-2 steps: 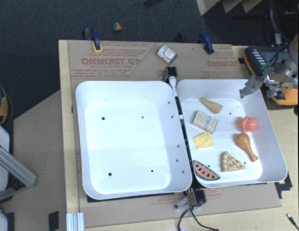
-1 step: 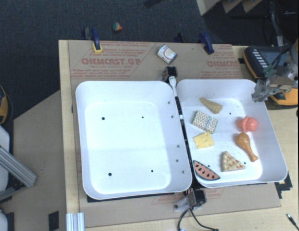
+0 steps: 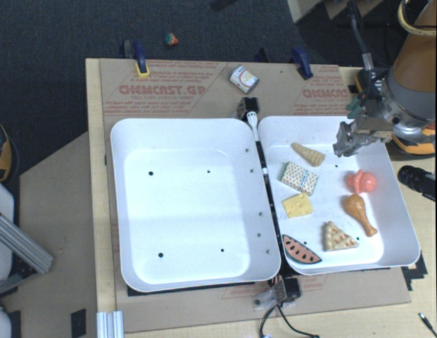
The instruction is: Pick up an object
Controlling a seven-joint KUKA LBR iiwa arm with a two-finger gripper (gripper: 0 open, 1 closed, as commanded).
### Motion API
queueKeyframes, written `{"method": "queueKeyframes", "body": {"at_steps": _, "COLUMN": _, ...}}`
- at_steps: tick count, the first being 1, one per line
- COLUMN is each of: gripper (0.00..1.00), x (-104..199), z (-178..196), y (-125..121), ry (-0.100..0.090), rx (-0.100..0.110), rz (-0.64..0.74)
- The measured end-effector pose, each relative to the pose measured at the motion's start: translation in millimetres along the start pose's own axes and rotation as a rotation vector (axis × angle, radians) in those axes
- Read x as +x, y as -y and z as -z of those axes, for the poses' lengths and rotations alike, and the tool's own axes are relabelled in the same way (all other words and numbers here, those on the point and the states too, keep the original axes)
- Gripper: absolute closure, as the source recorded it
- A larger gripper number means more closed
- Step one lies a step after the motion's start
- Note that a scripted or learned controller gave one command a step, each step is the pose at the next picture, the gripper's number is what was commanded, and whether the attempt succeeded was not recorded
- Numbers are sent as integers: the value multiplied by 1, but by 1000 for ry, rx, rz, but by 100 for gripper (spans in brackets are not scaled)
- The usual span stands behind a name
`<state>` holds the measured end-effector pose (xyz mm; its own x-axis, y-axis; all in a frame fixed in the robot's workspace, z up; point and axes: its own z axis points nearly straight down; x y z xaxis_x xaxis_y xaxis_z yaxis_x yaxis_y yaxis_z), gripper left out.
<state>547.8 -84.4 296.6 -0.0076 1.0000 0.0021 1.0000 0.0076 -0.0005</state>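
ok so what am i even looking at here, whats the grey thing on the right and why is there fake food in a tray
The single picture comes from a fixed camera above a bench, looking down at a slant. The grey thing is a robot arm with an orange band, reaching in from the right. Its gripper, a two-finger claw, hangs over the right bin. I can't tell if it is open or shut, and nothing shows held in it. That bin holds toy food to pick up: a cone-shaped piece, a patterned block, a cheese wedge, a pink piece, a drumstick, a triangular slice and a watermelon slice. The left bin sits beside it.
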Motion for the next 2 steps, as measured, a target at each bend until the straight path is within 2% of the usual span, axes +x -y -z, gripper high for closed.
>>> {"method": "queueKeyframes", "body": {"at_steps": 1, "gripper": 100, "x": 181, "z": 22, "y": 12, "ry": -3, "rx": -5, "rz": 10}}
{"method": "queueKeyframes", "body": {"at_steps": 2, "gripper": 100, "x": 219, "z": 152, "y": -48, "ry": -2, "rx": -20, "rz": -2}}
